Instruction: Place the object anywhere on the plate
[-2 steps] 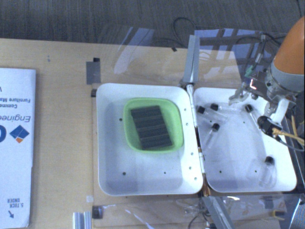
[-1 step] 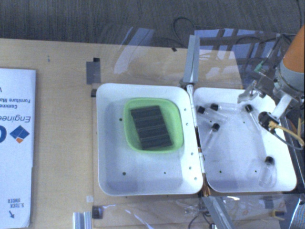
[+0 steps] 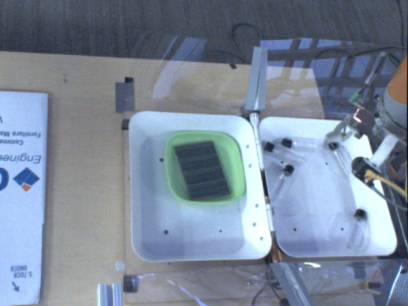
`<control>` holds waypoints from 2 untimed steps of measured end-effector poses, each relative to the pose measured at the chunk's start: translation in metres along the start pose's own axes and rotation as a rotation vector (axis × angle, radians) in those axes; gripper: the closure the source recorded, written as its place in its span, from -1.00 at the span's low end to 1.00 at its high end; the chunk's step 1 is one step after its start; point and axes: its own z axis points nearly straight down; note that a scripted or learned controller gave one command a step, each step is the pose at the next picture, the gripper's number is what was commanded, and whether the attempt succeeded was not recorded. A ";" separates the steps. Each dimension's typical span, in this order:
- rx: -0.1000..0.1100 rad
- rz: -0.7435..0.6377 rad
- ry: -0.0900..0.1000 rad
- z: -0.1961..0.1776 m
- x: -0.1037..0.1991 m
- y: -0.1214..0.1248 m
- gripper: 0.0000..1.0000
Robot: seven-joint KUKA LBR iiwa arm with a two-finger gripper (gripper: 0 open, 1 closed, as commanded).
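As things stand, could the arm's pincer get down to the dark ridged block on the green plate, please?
Probably yes. The dark ridged block lies uncovered on the green plate in the left bin, nothing over it. The pincer sits above the right bin's far corner, with only the low divider between.

Two white bins side by side on a wooden bench. In the left bin, a green plate with a dark ribbed block lying on it. In the right bin, small clear tubes with black caps. At the right edge, the gripper over the right bin's far corner. At far left, a white booklet.
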 end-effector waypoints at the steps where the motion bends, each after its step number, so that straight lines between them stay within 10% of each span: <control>1: -0.002 0.449 0.000 -0.022 -0.024 -0.010 -1.00; 2: -0.002 0.626 0.000 -0.030 -0.029 -0.027 -1.00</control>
